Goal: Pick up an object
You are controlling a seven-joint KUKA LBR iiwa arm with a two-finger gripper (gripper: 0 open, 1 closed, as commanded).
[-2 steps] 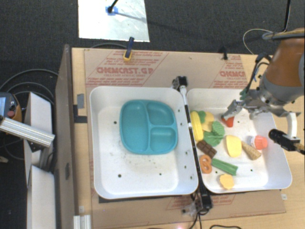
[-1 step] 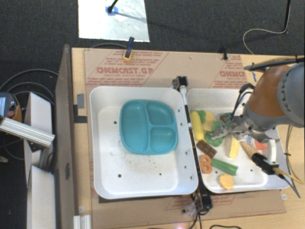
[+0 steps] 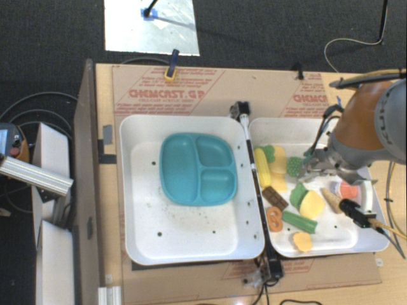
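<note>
The right bin point(image 3: 299, 129) holds several toy foods. Among them are a yellow corn cob point(image 3: 262, 164), a green bumpy ball point(image 3: 294, 166), a brown block point(image 3: 275, 198), an orange ring point(image 3: 274, 218), a green stick point(image 3: 299, 221) and a yellow round piece point(image 3: 311, 204) with a green leaf. A small orange-yellow piece point(image 3: 303, 241) lies at the front. My gripper point(image 3: 311, 168) hangs low over the bin's middle, just right of the green bumpy ball. I see nothing held in it.
A teal divided plate point(image 3: 198, 169) lies in the left bin point(image 3: 146, 234). A pink-red piece point(image 3: 349, 190) and a tan piece point(image 3: 331, 199) sit by the arm at the right bin's right side. The arm covers that bin's far right corner.
</note>
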